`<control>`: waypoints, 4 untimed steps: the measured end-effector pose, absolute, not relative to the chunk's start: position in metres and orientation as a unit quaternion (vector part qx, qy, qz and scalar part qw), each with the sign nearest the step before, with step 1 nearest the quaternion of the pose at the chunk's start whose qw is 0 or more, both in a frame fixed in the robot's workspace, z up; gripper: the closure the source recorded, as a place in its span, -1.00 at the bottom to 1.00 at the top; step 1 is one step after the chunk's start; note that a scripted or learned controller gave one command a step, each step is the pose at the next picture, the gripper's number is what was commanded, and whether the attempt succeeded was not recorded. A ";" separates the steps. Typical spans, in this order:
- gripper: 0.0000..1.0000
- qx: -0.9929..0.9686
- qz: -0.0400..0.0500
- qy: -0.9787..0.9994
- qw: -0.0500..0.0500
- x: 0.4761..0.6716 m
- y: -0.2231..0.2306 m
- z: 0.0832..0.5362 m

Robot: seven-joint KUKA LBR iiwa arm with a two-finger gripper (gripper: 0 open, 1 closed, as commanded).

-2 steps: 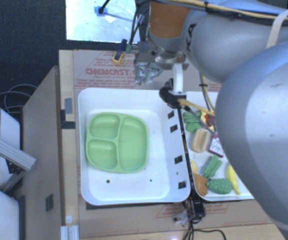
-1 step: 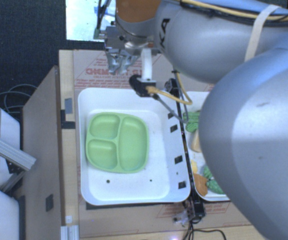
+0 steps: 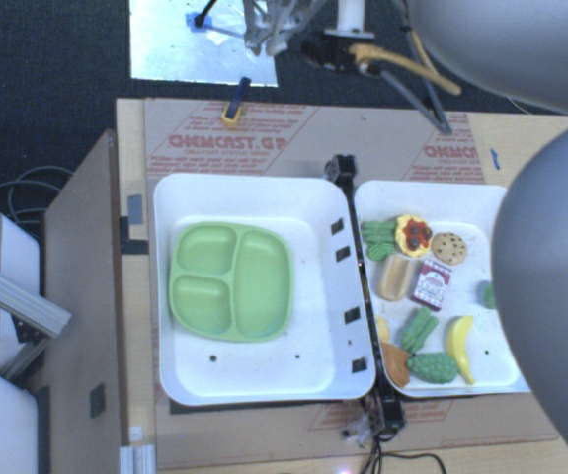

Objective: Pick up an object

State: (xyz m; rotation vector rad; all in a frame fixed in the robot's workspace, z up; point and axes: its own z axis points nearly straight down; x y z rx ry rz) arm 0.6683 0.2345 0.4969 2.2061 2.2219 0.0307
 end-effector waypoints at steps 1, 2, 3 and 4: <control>1.00 0.703 0.003 0.711 0.002 0.669 0.235 0.496; 1.00 0.707 -0.007 0.707 -0.003 0.667 0.234 0.313; -1.00 0.706 0.001 0.708 0.001 0.669 0.234 0.324; -1.00 0.705 -0.003 0.710 -0.003 0.543 0.235 0.310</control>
